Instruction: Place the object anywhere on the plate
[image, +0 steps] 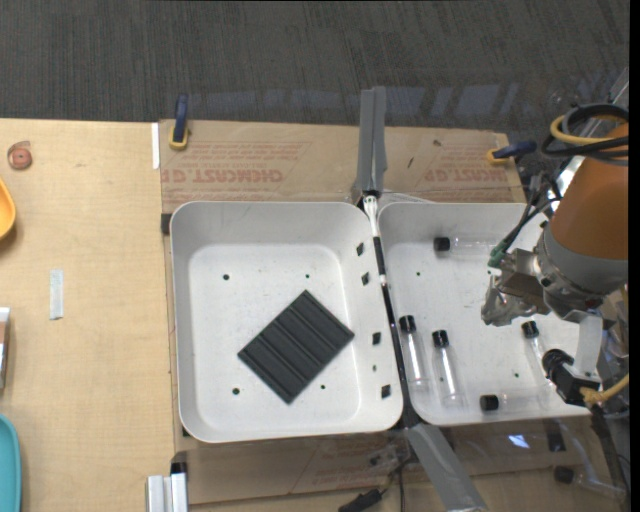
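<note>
Frankly, you have several ways for this to slip, and most of them begin in the right bin (468, 290), where the gripper (500, 306) hangs low near the far right side; whether it is spread or closed you cannot tell from this slant, and nothing visible sits in it, so do not count anything as picked. The candidates for the object are the clear tubes with black caps lying scattered on that bin's floor: one near the back wall (452, 243), two just beside each other by the left wall (411, 352) (444, 366), one just beneath the gripper (531, 338) and one near the front rim (492, 403). They are round, smooth and see-through, so I judge a pinch that lands slightly off-centre is likely to roll the tube away or squirt it out sideways, and the pair by the wall lie close enough that a grab there may nudge both. The dark ribbed plate (297, 345) lies flat and turned at an angle in the middle of the left bin (200, 300), well apart from the arm, so a weak hold has the whole crossing over the divider between the bins to fail. Watch the release too: a tube dropped across those ridges could roll off the plate onto the white floor
</note>
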